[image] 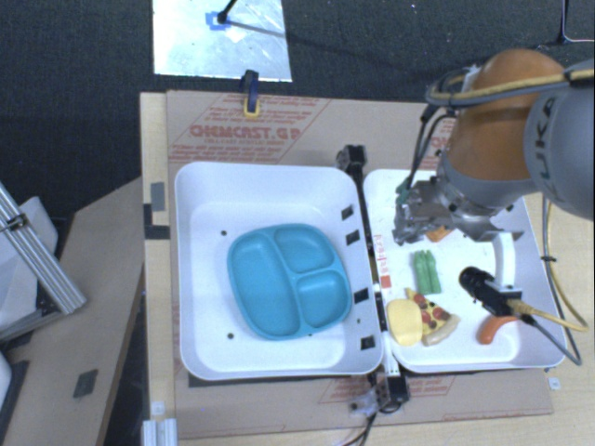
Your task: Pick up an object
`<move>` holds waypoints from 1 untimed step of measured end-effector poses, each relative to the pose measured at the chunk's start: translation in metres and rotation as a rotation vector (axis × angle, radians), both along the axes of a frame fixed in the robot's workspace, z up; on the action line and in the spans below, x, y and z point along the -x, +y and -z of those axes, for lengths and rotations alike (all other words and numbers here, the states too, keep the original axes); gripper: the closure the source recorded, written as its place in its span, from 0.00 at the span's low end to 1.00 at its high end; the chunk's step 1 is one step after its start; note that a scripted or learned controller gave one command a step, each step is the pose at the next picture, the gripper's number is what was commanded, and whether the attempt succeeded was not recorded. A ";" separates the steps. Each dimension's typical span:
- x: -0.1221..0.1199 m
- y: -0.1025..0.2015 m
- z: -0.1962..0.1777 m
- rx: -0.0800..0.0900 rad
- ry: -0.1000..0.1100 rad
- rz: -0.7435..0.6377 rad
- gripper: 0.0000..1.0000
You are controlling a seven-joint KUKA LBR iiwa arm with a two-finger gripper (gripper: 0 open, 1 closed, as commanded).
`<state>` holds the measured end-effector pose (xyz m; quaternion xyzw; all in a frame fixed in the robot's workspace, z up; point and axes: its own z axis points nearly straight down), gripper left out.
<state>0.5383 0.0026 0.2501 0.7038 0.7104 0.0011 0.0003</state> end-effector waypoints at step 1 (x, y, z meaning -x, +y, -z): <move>0.005 0.063 0.007 -0.001 0.001 -0.001 1.00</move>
